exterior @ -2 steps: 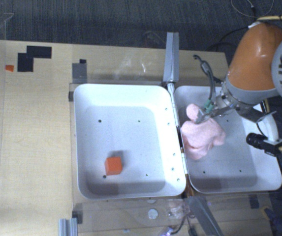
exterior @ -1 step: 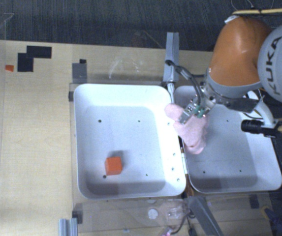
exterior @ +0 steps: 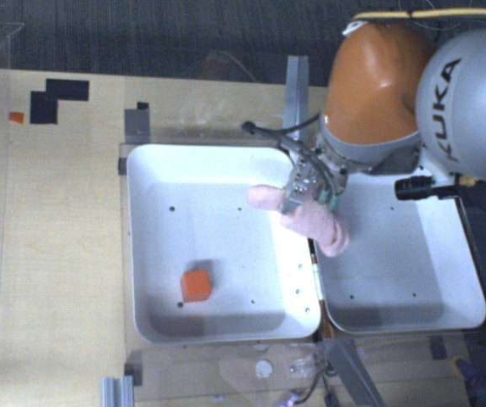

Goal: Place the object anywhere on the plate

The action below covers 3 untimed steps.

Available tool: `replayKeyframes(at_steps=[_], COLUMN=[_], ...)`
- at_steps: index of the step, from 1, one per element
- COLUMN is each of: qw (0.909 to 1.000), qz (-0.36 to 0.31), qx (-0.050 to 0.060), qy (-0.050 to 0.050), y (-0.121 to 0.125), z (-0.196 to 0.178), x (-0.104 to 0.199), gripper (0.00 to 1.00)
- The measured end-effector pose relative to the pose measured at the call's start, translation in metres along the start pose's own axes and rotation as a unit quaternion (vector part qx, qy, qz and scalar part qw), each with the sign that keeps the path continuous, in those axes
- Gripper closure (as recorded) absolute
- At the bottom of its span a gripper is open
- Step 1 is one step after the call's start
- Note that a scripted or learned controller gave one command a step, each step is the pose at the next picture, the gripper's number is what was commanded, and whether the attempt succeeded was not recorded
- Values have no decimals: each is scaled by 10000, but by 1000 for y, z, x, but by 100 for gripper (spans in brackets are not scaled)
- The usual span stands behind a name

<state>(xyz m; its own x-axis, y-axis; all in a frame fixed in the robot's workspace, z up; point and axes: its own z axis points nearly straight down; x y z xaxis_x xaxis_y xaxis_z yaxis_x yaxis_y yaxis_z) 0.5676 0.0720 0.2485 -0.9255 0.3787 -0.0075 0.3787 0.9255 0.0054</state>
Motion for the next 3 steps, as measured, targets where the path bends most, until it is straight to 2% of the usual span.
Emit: replayKeyframes(at_steps=[1, 2, 3], qw=[9809, 9807, 9808], qz=[-1946, -1955, -1952], qx=[-11, -9, -10], qy=[-6, 10, 7], y=[52, 98, 97], z=[1, 19, 19], x=[5, 23, 22], gripper=[100, 100, 0])
